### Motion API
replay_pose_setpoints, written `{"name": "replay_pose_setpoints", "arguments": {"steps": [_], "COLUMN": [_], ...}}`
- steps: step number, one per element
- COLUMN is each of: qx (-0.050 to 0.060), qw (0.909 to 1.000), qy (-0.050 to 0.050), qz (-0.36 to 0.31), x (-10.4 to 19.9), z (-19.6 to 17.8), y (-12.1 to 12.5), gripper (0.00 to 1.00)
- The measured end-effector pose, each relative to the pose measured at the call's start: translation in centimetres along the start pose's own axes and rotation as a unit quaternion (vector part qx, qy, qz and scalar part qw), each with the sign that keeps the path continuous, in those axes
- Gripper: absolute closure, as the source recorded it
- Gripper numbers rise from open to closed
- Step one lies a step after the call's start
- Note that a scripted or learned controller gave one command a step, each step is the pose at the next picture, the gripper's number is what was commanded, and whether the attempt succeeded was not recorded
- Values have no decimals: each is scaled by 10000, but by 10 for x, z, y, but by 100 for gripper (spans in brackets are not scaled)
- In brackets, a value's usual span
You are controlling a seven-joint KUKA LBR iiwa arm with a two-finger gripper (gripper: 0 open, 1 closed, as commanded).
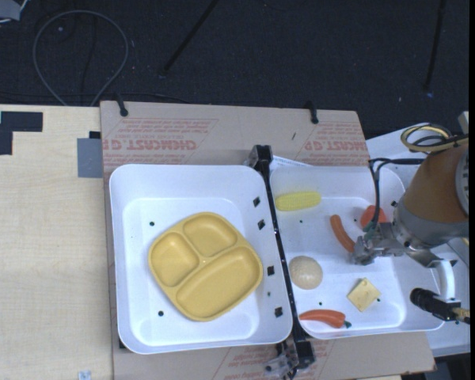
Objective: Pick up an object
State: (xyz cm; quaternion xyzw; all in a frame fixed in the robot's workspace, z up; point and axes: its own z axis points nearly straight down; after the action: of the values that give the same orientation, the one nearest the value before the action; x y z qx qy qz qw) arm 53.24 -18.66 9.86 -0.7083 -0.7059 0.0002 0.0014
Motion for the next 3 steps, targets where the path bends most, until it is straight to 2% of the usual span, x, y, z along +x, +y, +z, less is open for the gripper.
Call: {"name": "replay_pose_setpoints", "arguments": {"steps": [2, 3], "qx": [-32, -33], "qw": [10000, 10000], "qy": [-17, -19], "qz": [-25, -25], "x": [-7, -14], "z": [-125, -183], "y": [-3, 5], "gripper": [100, 100]}}
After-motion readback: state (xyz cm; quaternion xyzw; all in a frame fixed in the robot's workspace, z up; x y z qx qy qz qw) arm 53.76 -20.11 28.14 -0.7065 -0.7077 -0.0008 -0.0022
